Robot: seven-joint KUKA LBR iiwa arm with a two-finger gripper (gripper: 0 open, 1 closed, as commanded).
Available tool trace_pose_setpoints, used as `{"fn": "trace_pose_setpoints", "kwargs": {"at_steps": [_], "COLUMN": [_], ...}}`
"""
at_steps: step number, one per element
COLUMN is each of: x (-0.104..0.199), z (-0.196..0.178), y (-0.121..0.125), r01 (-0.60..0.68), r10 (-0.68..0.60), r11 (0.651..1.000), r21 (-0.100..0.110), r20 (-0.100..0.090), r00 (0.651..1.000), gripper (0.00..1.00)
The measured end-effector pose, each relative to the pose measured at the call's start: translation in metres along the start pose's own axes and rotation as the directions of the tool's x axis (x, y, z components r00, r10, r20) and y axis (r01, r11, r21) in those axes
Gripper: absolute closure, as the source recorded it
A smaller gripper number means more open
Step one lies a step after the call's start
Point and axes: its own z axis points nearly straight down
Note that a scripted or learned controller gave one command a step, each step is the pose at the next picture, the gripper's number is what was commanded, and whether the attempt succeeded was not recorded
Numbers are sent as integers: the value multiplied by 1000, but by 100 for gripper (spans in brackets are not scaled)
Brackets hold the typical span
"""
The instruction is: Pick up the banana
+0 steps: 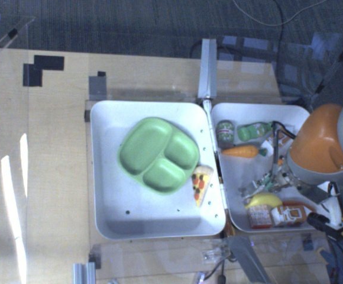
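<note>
The yellow banana (265, 201) lies in the right bin (236, 176), near its front edge. It rests against a red and white packet (276, 215). My gripper (268, 184) hangs low over the bin, directly behind the banana and very close to it. The grey arm with its orange band (319, 144) reaches in from the right and hides the bin's right side. Nothing is visibly held.
The right bin also holds an orange carrot (240, 152), a green bottle (254, 131) and a small can (225, 132) at the back. The left bin (106, 176) holds a green divided plate (158, 154) and a toy pizza slice (201, 183).
</note>
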Motion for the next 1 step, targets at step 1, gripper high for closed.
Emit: {"fn": "trace_pose_setpoints", "kwargs": {"at_steps": [1], "x": [1], "z": [-11], "y": [3], "r01": [0], "r10": [0], "r11": [1000], "r21": [-5], "r20": [-1], "r00": [1000], "gripper": [100]}}
